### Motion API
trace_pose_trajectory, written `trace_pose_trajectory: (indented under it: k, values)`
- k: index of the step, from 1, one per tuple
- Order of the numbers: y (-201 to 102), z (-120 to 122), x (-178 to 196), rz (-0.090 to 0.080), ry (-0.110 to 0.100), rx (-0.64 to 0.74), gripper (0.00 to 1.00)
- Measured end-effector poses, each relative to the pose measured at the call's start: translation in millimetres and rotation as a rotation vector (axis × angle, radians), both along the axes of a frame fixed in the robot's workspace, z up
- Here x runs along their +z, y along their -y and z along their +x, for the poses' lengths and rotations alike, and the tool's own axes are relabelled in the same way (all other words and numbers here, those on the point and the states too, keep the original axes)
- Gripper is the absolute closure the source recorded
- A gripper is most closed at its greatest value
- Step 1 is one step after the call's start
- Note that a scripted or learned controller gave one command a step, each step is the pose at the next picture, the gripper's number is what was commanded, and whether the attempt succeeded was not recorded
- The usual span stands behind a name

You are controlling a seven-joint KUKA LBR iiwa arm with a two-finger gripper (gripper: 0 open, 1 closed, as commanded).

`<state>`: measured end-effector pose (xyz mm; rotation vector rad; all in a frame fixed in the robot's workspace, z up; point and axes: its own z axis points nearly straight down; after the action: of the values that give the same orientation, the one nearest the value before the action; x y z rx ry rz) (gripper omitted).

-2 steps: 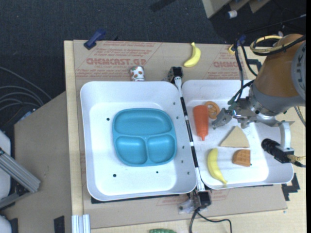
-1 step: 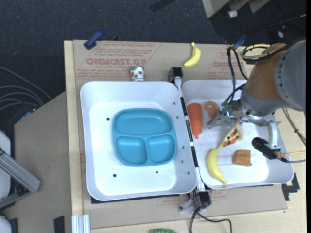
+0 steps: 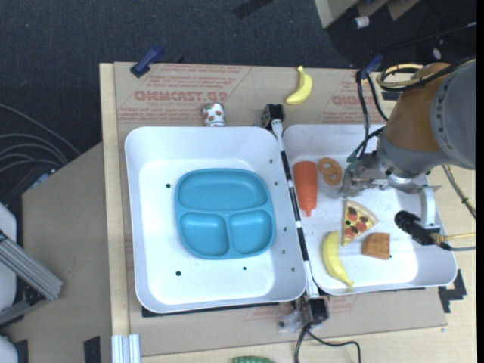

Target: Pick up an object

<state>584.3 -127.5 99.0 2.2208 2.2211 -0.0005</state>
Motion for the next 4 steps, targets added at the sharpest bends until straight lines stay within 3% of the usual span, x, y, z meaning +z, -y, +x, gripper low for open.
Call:
trace_pose_trajectory:
  k: [1,2,3,4]
  values:
    - [-0.1,0.0,-0.1,0.000,0.000,0.000,0.00]
    - [-3.2,59.7,-14.2,0.001,0.000,0.001,0.00]
    - [-3.4,60.3,-3.9,-0.001,0.001,0.001,1.00]
    - [-86.6,14.7,85.9,0.002,-0.002,0.001,1.00]
